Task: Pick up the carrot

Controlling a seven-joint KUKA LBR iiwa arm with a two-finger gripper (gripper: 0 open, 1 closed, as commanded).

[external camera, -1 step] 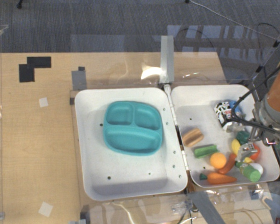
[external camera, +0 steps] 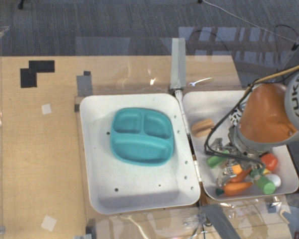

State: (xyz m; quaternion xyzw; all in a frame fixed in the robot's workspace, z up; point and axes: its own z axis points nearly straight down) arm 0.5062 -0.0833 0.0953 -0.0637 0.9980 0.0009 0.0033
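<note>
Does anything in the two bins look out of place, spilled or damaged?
Nothing stands out. The teal divided plate lies flat in the left bin, slightly turned. The carrot and other toy foods are crowded under the gripper in the right bin.

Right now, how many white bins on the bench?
2: left bin holds a teal divided plate; right bin holds the carrot and other toy food under the arm.
</note>
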